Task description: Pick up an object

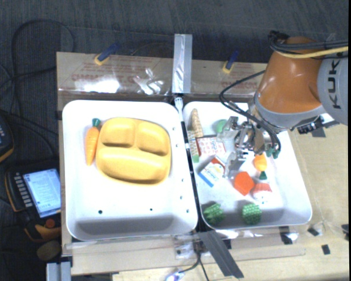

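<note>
The arm (pixel 298 86) reaches in from the right and the hand (pixel 245 140) hangs low over the right bin (pixel 292 206), right in the middle of the clutter. Whether it's clenched or released, I cannot tell; the metal parts blur together there. Just below the hand sits an orange block (pixel 243 182), with a small white box (pixel 211 171) to its left and a red-and-white carton (pixel 206 147) beside the hand's left edge. A little yellow piece (pixel 261 160) lies just right of the hand, very near it. Toward the bin's front wall, two green knobbly toys (pixel 214 213) rest well apart from the hand. A corn cob (pixel 195 122) lies along the bin's left wall. Over in the left bin (pixel 105 215), a yellow tray (pixel 134 150) and a carrot (pixel 92 142) lie side by side, touching or nearly so.
</note>
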